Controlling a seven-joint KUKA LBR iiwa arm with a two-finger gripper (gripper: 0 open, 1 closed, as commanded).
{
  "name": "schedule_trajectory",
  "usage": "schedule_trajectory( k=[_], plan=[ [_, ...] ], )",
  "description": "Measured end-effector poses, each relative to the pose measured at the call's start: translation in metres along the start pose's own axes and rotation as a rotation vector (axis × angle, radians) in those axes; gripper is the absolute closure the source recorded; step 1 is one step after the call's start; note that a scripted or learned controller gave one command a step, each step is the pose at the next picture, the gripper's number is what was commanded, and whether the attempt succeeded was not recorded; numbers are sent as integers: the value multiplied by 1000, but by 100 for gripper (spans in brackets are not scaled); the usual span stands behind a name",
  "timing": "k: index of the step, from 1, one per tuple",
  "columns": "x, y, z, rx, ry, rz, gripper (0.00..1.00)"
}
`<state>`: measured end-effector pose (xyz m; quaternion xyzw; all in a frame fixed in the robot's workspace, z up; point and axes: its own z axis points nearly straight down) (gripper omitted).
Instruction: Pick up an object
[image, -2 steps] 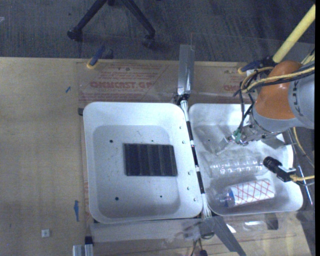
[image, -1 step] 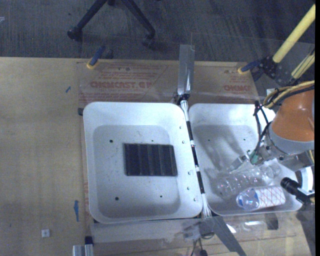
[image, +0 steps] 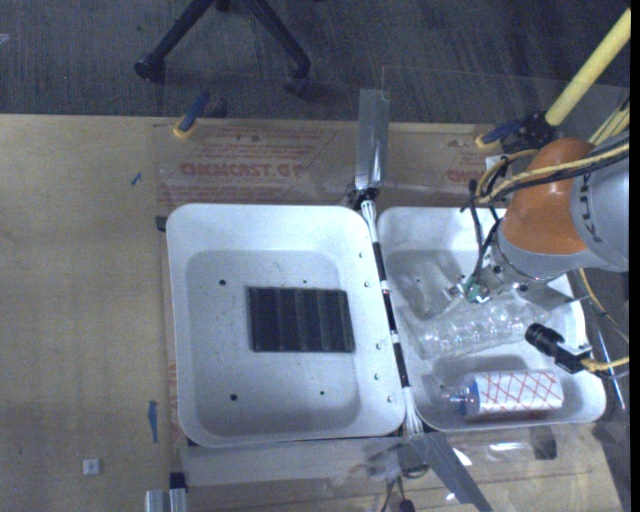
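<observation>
The bench carries two white bins side by side, and the right bin (image: 400, 240) is the one to steer by. The left bin (image: 200, 250), touching it along the shared edge, has only a dark ribbed patch (image: 300, 319) on its floor. Inside the right bin, near its front wall, lies a bottle with a red criss-cross label (image: 512, 391), on its side, its bluish cap end turned toward the left bin. Just behind it, toward the middle of the bin, is a clear plastic piece (image: 470, 330) — hard to make out against the white floor, and its exact shape cannot be told.

The arm (image: 560, 210) hangs over the back right part of the right bin, its orange band plain to see. Beneath it the gripper (image: 476, 291) points down toward the bin floor, close to the clear plastic piece and well behind the labelled bottle. From this height the gripper is small and partly hidden by cables; whether it is wide or narrow cannot be told, and nothing can be seen held in it.

As a judgement, the pick is not yet done: both things lie on the bin floor, and the grasp and the lift are what is left — the clear piece looks the nearer candidate.
</observation>
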<state>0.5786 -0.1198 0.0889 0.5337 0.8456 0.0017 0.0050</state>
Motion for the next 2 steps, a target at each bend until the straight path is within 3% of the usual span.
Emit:
schedule_trajectory(
  k=[1,2],
  plan=[
    [-25,62,2,2,1,-1,0],
    [-45,-29,-23,6,5,-55,0]
  ],
)
